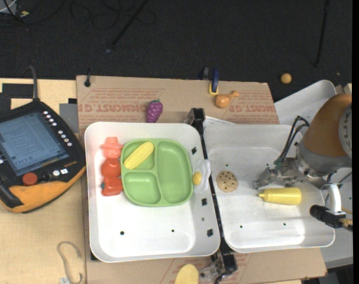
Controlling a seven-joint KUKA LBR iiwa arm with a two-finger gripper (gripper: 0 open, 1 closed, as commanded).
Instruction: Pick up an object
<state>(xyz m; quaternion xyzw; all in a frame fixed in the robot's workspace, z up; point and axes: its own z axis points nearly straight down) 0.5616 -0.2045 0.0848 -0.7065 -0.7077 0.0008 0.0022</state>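
1. I see the arm (pixel 330 132) reaching in from the right, its grey and orange body hanging over the right bin (pixel 250 232).
2. Left bin (pixel 144 241) holds a green divided plate (pixel 158 173). Right bin sits just beside it, the two rims meeting at the black centre clamp.
3. A teach pendant (pixel 31 152) lies on the bench left of the bins, well apart from them.
4. The gripper (pixel 272 179) is low in the right bin, just above the mustard bottle (pixel 281 196). I read the jaws as spread, with nothing between the fingers.
5. The yellow mustard bottle lies on its side on the right bin's floor, cap end pointing left.
6. Red toy figure (pixel 110 167) lies against the plate's left edge.
7. Yellow corn cob (pixel 138 154) rests tilted in the plate's upper-left compartment.
8. Cookie (pixel 227 181) lies on the right bin's floor, left of the gripper and apart from it.
9. Purple grapes (pixel 154 110) sit on the cardboard behind the left bin.
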